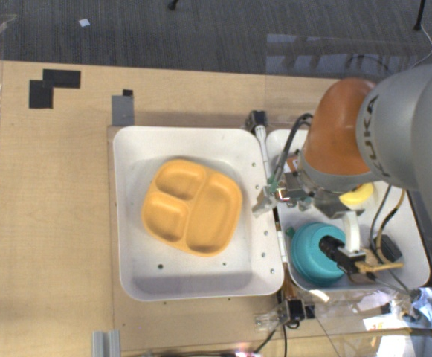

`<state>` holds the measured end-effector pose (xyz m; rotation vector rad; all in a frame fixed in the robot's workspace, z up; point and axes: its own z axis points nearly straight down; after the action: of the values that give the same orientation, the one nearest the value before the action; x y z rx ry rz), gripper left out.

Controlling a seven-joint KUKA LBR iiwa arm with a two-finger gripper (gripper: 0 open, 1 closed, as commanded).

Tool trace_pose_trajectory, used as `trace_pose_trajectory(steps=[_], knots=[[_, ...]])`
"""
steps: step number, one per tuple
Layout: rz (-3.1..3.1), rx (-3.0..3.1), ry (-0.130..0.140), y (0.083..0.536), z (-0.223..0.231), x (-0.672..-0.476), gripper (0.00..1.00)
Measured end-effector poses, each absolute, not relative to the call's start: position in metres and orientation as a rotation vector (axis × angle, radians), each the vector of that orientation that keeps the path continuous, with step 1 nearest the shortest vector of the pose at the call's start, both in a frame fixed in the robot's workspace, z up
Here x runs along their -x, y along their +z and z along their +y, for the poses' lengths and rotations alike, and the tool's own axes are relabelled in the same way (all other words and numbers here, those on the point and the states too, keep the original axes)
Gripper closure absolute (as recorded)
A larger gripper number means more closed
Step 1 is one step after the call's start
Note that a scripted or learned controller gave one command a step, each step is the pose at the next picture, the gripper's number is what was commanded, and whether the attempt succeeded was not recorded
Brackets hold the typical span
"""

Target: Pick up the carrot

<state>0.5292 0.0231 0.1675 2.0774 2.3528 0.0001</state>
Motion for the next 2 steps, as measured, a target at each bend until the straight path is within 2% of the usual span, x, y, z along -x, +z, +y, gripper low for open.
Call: trace_pose_trajectory(steps=[1, 2], knots=[[2.548, -1.823, 0.005, 0.186, -0.029, -0.558, 0.00], [2.722, -1.539, 0.007, 0.268, -0.081, -0.535, 0.00]])
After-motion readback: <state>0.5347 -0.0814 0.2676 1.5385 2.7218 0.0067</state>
